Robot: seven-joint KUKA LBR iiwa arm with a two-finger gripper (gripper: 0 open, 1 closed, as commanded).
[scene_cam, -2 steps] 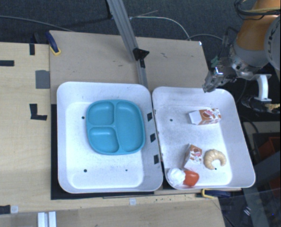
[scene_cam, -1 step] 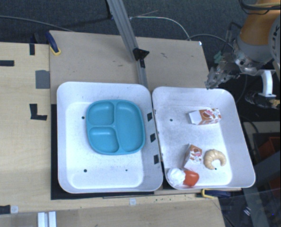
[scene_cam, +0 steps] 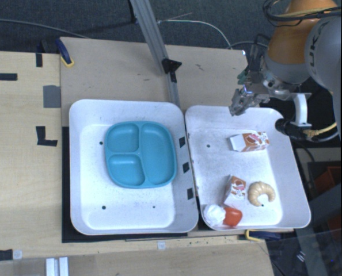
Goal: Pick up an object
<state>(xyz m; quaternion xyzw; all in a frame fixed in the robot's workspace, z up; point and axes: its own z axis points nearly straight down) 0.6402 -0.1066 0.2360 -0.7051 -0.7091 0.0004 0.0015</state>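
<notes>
The right bin (scene_cam: 286,171) holds a small white and orange carton (scene_cam: 249,141) near its far side, a second small carton (scene_cam: 235,187) lower down, a croissant (scene_cam: 261,192) beside it, and a red and white toy (scene_cam: 224,215) at the near left corner. My gripper (scene_cam: 239,107) hangs over the far rim of the right bin, above and behind the upper carton. Nothing shows between its fingers.
The left bin (scene_cam: 84,171) carries a blue divided plate (scene_cam: 140,154). A grey metal post (scene_cam: 154,36) slants up behind the bins. Cables (scene_cam: 309,132) and a white fitting sit right of the right bin. Black tape marks lie on the bench at left.
</notes>
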